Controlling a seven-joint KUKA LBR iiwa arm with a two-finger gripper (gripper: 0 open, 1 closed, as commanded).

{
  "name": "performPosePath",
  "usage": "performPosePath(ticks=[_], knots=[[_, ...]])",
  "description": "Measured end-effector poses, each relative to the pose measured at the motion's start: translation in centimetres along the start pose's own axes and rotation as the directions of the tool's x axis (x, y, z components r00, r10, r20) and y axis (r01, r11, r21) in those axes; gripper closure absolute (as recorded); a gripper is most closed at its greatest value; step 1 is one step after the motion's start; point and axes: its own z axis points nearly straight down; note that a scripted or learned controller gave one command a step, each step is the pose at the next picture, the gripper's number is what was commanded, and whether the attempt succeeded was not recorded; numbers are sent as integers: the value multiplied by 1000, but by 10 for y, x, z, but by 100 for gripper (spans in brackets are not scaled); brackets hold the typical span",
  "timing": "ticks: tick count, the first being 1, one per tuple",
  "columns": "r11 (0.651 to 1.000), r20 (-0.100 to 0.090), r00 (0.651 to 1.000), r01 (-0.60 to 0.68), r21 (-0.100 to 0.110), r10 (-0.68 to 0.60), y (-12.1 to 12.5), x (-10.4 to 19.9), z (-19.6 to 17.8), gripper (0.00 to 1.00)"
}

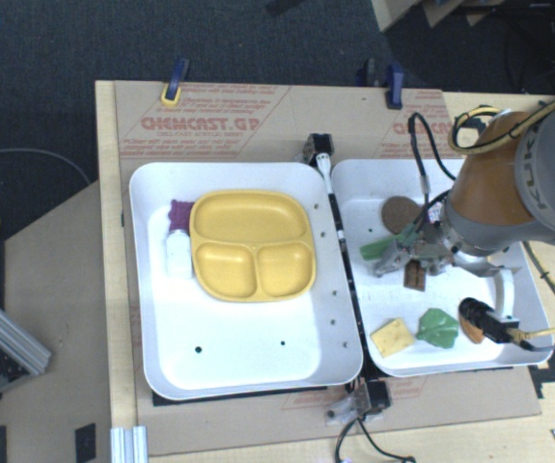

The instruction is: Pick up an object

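— Camera view, right bin [354, 196]? 
— Gripper [414, 258] low among clutter, beside a brown disc [399, 212] and a dark green piece [377, 250]. Cannot tell the grip's state. 
— Elsewhere? 
— Yellow block [392, 337], green lump [438, 327] near the front. Left bin [152, 287]: yellow divided tray [252, 243].

Arm [509, 181] bent low, claw [414, 256] down.

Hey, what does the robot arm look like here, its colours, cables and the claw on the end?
The arm is bulky and rounded, grey with a wide orange band above the wrist. Black cables loop over the band and a yellow-ringed coil sits beside it. The claw is a small dark grey metal assembly.
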Motion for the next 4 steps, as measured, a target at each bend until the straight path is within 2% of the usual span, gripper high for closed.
performPosePath(ticks=[1, 2, 3, 4], knots=[[1000, 2, 1000, -1, -7, 1, 1, -1, -14, 100], [1000, 4, 1000, 2, -14, -2, 1, 2, -77, 100], [1000, 4, 1000, 2, -13, -2, -1, 0, -120, 100], [1000, 4, 1000, 2, -12, -2, 0, 0, -145, 100]])
